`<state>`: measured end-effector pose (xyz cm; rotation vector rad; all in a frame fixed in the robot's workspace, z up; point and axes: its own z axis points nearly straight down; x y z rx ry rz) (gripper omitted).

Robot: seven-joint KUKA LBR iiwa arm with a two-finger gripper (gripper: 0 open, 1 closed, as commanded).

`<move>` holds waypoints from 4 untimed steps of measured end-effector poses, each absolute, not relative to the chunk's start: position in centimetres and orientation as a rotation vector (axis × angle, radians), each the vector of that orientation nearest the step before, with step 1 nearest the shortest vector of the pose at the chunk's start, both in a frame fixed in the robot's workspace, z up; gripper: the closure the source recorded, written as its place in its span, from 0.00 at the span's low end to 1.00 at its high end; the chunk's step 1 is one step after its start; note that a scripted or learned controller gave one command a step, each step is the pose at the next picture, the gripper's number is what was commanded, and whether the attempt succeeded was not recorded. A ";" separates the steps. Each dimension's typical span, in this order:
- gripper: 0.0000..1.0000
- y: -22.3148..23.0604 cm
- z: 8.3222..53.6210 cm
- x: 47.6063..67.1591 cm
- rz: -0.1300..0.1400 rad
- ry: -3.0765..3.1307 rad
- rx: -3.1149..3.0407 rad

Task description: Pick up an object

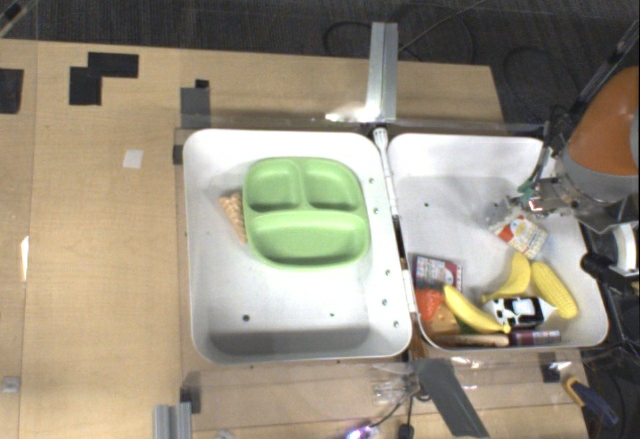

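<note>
The gripper (pixel 537 195) is hovering at three o'clock in the right bin (pixel 450 162), over a small packet (pixel 522 230); grip unreadable. I'm judging this the approach; next comes a straight descent.

- The grey arm (pixel 610 142), orange band above its wrist, reaches in from the right edge.
- Its claw (pixel 535 195) hangs low, pointing leftward; details too small to tell.
</note>
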<state>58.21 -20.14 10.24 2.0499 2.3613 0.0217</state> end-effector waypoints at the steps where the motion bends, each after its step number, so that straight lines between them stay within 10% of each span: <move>1: 1.00 -20.4 10.3 63.0 0.007 2.488 1.908; 2: 1.00 -16.7 14.2 56.6 0.006 2.434 1.979; 3: 1.00 -15.8 9.0 60.6 0.010 2.405 2.003; 4: 1.00 -8.9 18.4 66.2 0.009 2.424 1.988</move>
